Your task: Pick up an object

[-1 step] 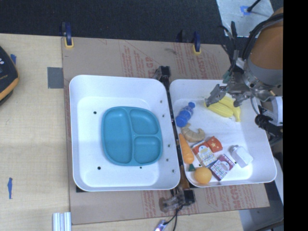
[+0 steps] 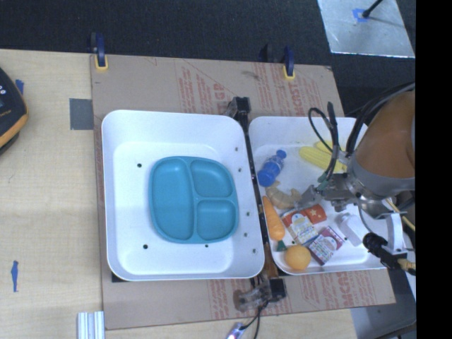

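Observation:
The right bin (image 2: 282, 127) holds a heap of small objects. Among them are a blue bottle (image 2: 271, 169), a yellow item (image 2: 316, 155), an orange carrot (image 2: 273, 219) and an orange fruit (image 2: 298, 258). A red and white packet (image 2: 308, 221) and another printed packet (image 2: 325, 246) lie there too. My gripper (image 2: 316, 193) is low over the middle of this bin, just above the red and white packet and right of the bottle. The arm's grey wrist (image 2: 374, 182) covers the bin's right side.
The left bin (image 2: 120, 189) holds a blue divided plate (image 2: 193, 198). Black cables (image 2: 326, 129) loop over the right bin's far edge. Clamps sit at the cardboard's far edge, and a yellow and black device (image 2: 8, 111) lies at the far left.

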Controlling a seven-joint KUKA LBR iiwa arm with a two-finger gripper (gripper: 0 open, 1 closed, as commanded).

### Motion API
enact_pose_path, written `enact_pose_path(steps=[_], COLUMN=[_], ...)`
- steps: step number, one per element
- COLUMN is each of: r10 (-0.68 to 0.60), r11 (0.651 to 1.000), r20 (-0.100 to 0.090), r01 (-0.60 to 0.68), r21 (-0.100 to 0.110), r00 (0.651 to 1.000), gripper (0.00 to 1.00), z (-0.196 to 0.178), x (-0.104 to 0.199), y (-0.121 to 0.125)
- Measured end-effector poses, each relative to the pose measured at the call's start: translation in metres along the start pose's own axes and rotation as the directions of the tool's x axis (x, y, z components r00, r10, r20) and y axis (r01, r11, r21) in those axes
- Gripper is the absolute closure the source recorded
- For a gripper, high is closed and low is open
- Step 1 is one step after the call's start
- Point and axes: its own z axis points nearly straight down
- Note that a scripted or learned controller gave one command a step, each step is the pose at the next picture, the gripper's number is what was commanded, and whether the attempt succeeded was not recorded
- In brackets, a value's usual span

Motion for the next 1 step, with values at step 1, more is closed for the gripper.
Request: enact_pose_path(steps=[1], r10=[-0.001], r11=[1.000], r20=[0.001], r01=[0.001], r21=[-0.002], r00=[1.000], gripper=[0.00], z=[0.0420], x=[0.0055], y=[0.0866])
